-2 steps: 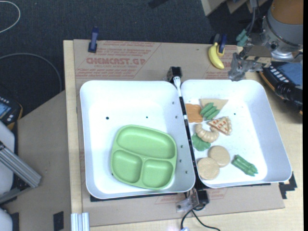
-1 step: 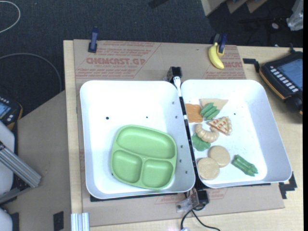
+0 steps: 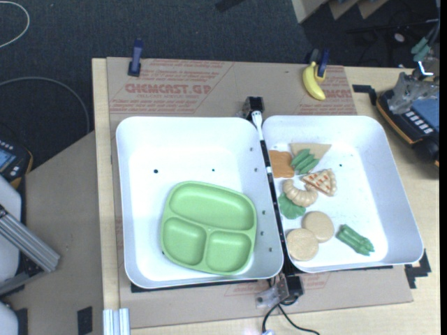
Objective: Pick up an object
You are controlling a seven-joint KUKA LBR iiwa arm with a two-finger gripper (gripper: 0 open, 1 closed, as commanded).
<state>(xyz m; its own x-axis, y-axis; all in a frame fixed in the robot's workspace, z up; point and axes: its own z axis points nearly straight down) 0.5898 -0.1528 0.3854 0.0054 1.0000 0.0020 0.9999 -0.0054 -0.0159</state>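
The right bin holds a cluster of small toy food pieces — likely the pick targets. Against the divider sits an orange square. Just beside it lie a tan wedge and a green pod piece. Below those is a pizza slice, and a pale, ribbed croissant-like piece lies partly over a green leafy bit. Two round tan cookies touch each other, and a second green pod lies apart, nr the front right corner.

All look like light, stiff plastic: smooth, prob. a bit slippery, not fragile. Best bet — the lone green pod: narrow, free on both long sides, so grip across its width at mid-length. The cookies are flat and wide, so harder to span. The middle pieces crowd each other, and a grab there risks nudging neighbours.

The left bin carries a green divided tray, broad and shallow, w/ only its rim to pinch. A toy banana sits on the desk behind the bins.

The claw's state — cannot tell.
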